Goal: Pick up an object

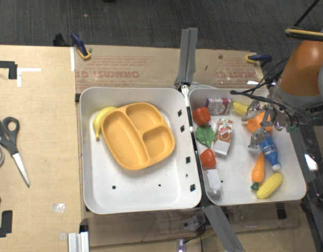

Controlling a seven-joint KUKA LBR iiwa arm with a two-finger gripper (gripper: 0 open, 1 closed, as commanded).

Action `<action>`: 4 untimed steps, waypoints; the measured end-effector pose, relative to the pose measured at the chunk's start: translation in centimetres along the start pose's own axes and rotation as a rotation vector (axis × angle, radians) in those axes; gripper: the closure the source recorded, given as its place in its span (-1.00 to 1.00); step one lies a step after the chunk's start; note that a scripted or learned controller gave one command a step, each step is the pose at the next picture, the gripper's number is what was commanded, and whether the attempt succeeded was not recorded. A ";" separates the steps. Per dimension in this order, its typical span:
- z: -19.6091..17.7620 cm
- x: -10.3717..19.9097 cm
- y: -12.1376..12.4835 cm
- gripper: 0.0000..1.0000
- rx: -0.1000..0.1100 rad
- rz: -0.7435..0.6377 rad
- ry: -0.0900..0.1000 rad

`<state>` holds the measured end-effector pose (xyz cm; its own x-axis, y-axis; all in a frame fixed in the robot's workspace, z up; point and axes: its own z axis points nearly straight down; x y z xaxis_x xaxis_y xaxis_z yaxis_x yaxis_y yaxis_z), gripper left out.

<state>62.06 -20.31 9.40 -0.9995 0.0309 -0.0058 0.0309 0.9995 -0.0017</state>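
Two bins: two shallow white plastic trays sit side by side on the desk, the left bin and the right bin, with round corners and smooth floors.
Left bin: a yellow plate with three dips fills the middle. A yellow banana curves along its rim at 10 o'clock, touching it.
Right bin, left side: a red toy pepper sits at 11 o'clock, a green leafy toy just under it, then a red tomato shape, then a clear little bottle at 7 o'clock. A small white carton lies beside the green toy. A pink and white packet lies at 12 o'clock.
Right bin, right side: a blue bottle lies tilted near the middle right. An orange carrot points down at 5 o'clock, and a bumpy yellow corn cob lies just past it. A small yellow piece is at 1 o'clock.
Arm: grey with a round orange band, it comes in from 3 o'clock with black cables.
Claw: the metal claw hangs over the right bin, just above the blue bottle. I cannot tell if it is released or clenched. An orange toy sits partly hidden behind it.
Around: grey scissors lie on the pale wood desk at 9 o'clock. Brown cardboard lies behind the bins, with blue clamps.
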 end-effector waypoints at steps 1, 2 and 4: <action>0.1 7.6 -2.1 -1.00 -0.001 -0.055 0.002; -1.0 7.4 -2.0 1.00 0.001 -0.060 -0.003; -2.0 7.1 -2.0 1.00 0.003 -0.062 -0.008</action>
<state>54.85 -22.04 11.34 -0.9994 -0.0312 -0.0137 -0.0311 0.9995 -0.0054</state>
